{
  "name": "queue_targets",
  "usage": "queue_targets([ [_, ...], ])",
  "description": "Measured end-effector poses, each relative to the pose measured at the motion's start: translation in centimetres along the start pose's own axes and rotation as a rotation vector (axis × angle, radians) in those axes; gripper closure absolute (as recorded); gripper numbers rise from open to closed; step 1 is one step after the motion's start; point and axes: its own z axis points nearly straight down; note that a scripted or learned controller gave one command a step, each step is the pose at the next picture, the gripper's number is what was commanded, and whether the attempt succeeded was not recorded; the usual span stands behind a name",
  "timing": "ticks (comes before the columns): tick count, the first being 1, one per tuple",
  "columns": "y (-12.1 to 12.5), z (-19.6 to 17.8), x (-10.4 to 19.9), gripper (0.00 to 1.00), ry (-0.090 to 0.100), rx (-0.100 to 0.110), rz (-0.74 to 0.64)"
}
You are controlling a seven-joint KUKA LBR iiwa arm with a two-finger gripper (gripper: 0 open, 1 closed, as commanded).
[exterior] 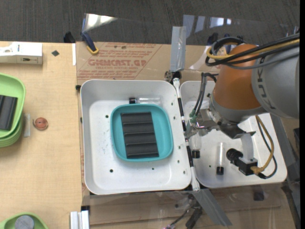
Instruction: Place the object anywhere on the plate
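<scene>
Starting nearest the camera, the left white bin, a shallow moulded tray with rounded corners and a smooth, faintly scuffed floor, holds the teal plate in its middle. That plate is a glossy rounded square with a raised rim. On the plate lies 1 dark ribbed block, a matte rectangle crossed by 4 ridges and covering most of the plate's flat centre. To the right of the plate, in the right white bin, a small clear tube with a black tip lies on the floor. The gripper hangs above that bin, just right of the plate, beneath the arm's orange band; whether it is released or clenched cannot be told, and nothing is seen in its grasp. Just beyond the plate lies a slim clear pen with a black cap. Farther beyond the plate, a flat printed cardboard sheet covers the bench.
</scene>
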Motion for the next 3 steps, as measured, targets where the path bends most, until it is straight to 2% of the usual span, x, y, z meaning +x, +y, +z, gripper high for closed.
queue_targets([
  [1, 0.0, 0.0, 0.0, 0.00, 0.000, 0.000, 0.000],
  [2, 2.3, -4.5, -0.7, 0.00, -0.001, -0.006, -0.069],
  [3, -0.5, -15.1, -4.7, 0.00, -0.002, -0.003, -0.018],
])
